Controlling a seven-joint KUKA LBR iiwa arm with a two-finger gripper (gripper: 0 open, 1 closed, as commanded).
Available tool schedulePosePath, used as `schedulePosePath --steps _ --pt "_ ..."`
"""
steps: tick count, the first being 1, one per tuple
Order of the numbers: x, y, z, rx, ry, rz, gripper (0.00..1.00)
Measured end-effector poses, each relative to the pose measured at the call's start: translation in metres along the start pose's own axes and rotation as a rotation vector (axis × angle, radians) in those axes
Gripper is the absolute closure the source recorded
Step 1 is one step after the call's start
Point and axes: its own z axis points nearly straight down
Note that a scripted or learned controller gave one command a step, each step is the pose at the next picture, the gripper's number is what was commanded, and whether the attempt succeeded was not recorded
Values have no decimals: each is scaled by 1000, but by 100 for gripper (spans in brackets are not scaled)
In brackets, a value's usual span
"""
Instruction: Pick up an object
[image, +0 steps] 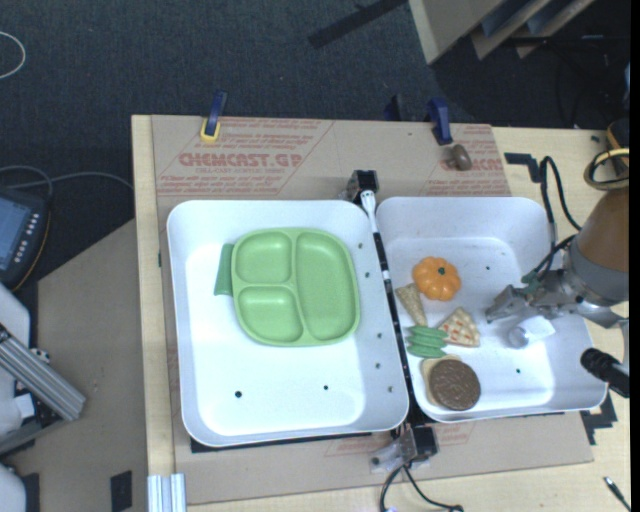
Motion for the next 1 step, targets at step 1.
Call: schedulePosePath --steps 1 --pt "-1 1 -10 -5 -4 0 100"
